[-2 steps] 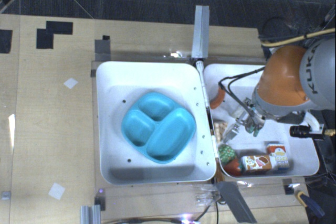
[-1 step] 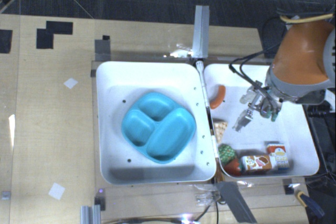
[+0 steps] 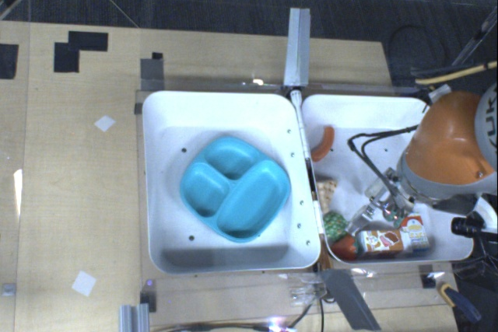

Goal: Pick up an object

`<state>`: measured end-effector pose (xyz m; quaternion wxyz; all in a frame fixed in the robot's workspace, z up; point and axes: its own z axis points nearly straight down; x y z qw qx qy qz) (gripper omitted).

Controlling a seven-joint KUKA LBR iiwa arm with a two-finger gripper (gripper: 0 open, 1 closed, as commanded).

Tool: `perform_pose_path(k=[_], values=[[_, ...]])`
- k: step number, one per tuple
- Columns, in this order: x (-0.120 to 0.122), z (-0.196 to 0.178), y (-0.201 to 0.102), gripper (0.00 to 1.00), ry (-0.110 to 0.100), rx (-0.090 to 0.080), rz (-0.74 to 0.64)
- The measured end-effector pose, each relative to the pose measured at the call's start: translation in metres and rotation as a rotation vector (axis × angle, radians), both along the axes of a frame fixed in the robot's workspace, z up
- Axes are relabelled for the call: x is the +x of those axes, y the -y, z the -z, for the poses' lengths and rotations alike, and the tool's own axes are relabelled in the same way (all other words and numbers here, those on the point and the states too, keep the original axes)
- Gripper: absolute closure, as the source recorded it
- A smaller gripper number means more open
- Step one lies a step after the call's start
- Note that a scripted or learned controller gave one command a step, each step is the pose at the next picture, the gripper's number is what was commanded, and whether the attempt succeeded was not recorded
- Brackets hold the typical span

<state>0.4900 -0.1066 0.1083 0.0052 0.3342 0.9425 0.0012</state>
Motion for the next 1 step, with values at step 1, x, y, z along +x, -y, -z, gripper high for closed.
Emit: perform_pose_path(k=[1], values=[[0.0025,-0.0115,-0.0011,1.0,0.005,0.001,-0.002]])
